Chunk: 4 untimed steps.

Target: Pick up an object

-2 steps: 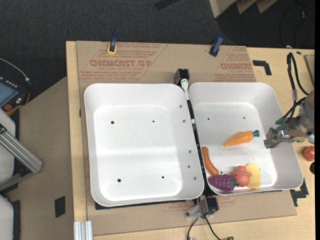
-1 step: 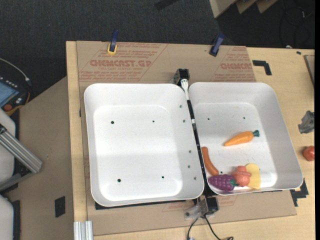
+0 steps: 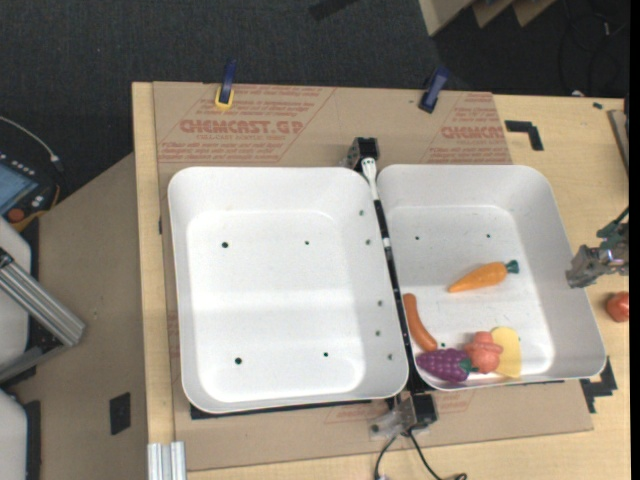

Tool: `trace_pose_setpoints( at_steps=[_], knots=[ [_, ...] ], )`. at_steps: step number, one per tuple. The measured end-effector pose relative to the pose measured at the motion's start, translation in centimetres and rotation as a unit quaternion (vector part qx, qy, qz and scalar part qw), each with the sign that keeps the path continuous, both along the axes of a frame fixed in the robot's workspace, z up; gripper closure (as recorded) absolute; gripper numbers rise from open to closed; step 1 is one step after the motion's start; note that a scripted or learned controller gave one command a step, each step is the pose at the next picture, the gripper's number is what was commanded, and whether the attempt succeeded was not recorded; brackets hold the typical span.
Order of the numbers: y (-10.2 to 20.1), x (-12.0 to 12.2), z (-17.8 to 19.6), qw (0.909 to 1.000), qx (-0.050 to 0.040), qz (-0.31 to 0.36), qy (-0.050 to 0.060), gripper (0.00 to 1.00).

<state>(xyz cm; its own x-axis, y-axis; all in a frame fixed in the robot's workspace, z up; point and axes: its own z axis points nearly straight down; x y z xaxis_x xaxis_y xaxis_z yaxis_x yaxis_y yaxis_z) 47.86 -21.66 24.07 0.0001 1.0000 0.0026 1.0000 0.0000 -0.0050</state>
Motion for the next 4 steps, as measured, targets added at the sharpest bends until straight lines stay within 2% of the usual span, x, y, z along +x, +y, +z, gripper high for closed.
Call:
trace_pose_setpoints(
  at_steps=[1,2,3,4],
  knots=[
    [-0.7,0.0,-4.0,1.0,-0.0002,-0.001,0.0,1.0],
    [4.0,0.3,1.5,1.0,-0.0019,0.002,-0.006,1.0],
    [3.3,0.0,-1.8,1.0,-0.0005,0.0,-0.001,1.0],
    [1.0,-0.1,-6.6,1.0,-0.0006,-0.001,0.0,1.0]
  ],
)
